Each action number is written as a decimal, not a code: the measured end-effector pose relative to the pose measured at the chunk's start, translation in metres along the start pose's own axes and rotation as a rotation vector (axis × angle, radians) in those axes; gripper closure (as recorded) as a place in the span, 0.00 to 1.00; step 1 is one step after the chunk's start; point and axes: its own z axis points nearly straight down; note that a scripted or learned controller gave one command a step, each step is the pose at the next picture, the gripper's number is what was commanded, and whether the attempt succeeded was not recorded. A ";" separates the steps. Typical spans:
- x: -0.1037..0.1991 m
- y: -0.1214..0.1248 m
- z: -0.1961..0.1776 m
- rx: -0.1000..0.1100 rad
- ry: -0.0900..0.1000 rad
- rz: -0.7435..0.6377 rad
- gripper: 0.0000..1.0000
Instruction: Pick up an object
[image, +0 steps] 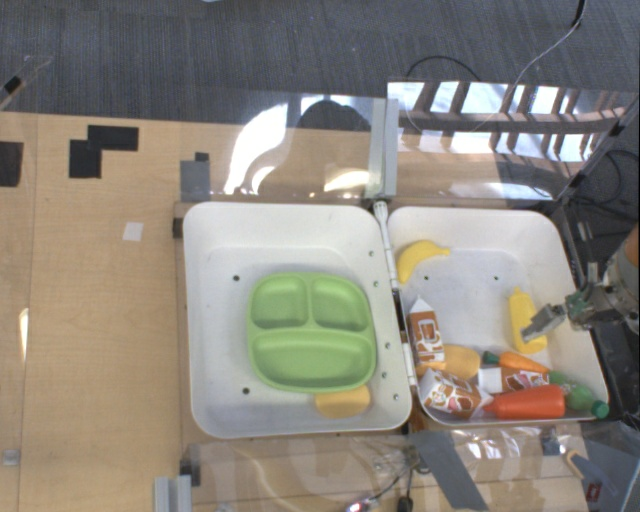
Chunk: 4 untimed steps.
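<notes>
You have two white bins: the left bin (215, 300) carries a green divided plate (311, 333) with a yellow-orange piece (343, 402) at its near edge. The right bin (480, 240) holds a banana (418, 257), a yellow corn-like piece (521, 318), carrots (528, 402) and cartons (428, 338). The gripper (553, 318) sits just beside the yellow piece; whether its jaws are parted, you cannot tell.

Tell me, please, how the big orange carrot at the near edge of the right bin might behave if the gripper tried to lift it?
The carrot looks smooth and tapered, so it could slip from a pinch. Being rounded, it would probably roll if nudged. It lies against the small carrot and a snack packet, so those may shift too.
</notes>
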 end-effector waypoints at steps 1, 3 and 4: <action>-0.010 0.018 0.097 0.001 0.001 0.036 0.00; 0.079 0.074 0.008 0.002 0.002 0.223 1.00; 0.045 0.068 -0.079 0.002 0.001 0.294 1.00</action>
